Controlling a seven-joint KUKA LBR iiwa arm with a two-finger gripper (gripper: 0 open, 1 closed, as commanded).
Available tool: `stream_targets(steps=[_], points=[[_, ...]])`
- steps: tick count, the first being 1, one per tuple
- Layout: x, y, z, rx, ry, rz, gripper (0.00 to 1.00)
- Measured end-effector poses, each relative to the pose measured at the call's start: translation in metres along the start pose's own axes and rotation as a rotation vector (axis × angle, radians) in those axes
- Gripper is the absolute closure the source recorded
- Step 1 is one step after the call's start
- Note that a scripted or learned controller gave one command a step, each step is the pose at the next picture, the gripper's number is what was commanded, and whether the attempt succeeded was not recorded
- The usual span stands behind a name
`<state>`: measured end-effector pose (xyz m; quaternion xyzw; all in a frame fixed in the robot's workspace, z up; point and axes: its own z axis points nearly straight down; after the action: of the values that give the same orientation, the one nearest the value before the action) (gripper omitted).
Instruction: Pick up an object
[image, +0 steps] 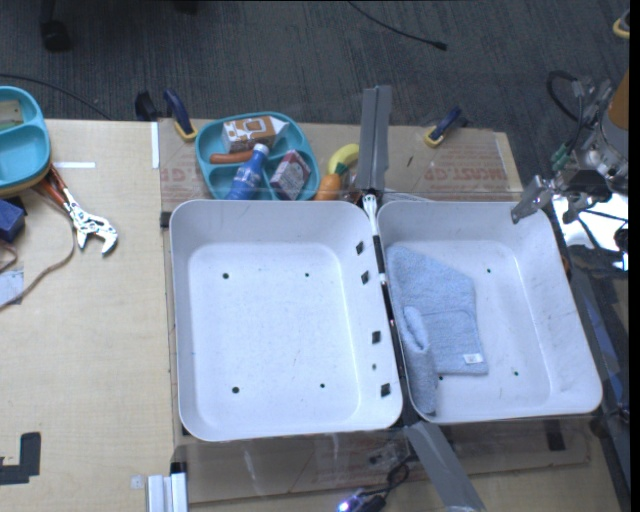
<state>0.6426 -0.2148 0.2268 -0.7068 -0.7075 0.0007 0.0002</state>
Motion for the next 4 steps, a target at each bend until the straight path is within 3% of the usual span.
stream_targets(steps=[1,2,3,4], points=[[-0.007,-0.014,0.065,0.0,0.0,-0.129,0.0],[0.002,-0.077,0.003,0.0,0.0,-0.003,0.0],[-0.007,-0.144,0.025,0.002,0.001,0.195,0.0],[0.004,-0.164,-0.074,0.001,-0.001,0.568,0.0]])
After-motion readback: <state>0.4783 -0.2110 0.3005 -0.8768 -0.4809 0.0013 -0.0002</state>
